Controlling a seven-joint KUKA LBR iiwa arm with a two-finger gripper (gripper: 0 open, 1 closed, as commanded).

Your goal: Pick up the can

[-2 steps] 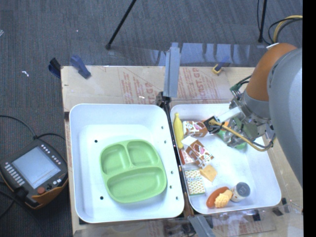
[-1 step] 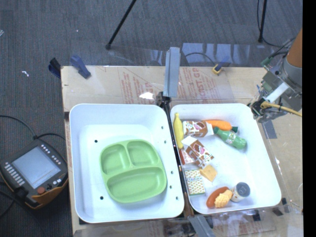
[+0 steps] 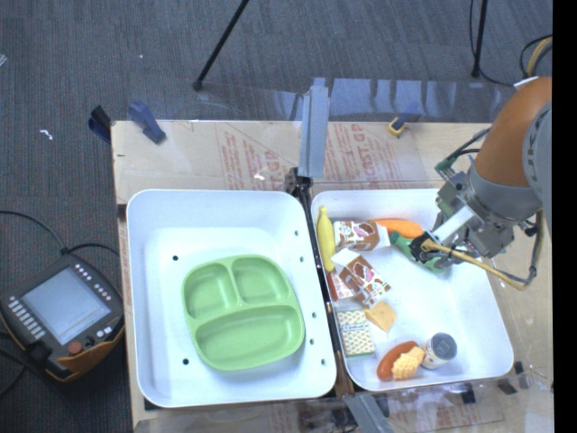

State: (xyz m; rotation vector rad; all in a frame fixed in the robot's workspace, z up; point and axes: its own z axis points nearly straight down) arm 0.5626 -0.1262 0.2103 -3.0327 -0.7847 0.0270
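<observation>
Camera view: can (image 3: 441, 347) sits upright near the right bin's (image 3: 478, 309) front rim, touching the orange toy (image 3: 401, 361). Gripper (image 3: 427, 250) hovers well apart near the carrot (image 3: 397, 227); grip state can't be told. Not positioned for the pick, I'd judge.

Floor (image 3: 135, 34): dark grey carpet is lying all around the surface, reaching the top and left edges of the view.
Surface (image 3: 216, 152): a pale wooden top with faint red print is showing behind the bins.
Tripod legs (image 3: 225, 30): thin dark legs are slanting across the carpet beyond the surface.
Handheld control pad (image 3: 63, 318): it is resting on the carpet left of the surface, its cable curling beside it.
</observation>
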